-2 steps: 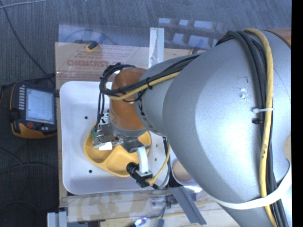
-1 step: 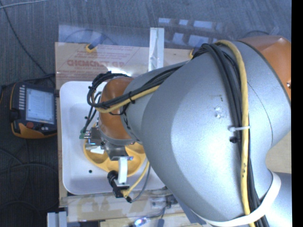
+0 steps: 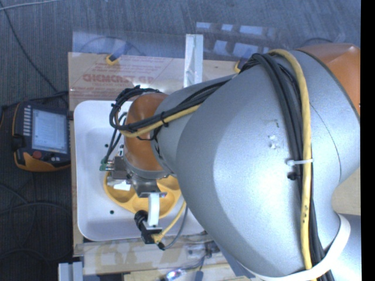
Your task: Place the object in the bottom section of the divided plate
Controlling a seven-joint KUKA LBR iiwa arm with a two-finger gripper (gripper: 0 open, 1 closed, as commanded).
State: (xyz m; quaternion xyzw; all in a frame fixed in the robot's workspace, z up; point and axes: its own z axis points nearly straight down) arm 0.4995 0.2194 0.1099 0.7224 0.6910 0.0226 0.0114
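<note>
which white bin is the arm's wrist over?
The shallow white bin on the view's left, holding the yellow divided plate. The grey arm covers where the other bin would sit.

- One fixed camera is mounted above the bench (image 3: 88, 63) and looks down at a slant.
- The grey arm (image 3: 258, 168) enters from the right edge and passes close beneath the lens, covering the right half of the frame.
- The left white bin (image 3: 88, 157) sits left of centre, its right edge hidden under the arm.
- Dark carpet (image 3: 41, 40) and a handheld pendant (image 3: 41, 136) lie beyond the bench's left edge.
</note>
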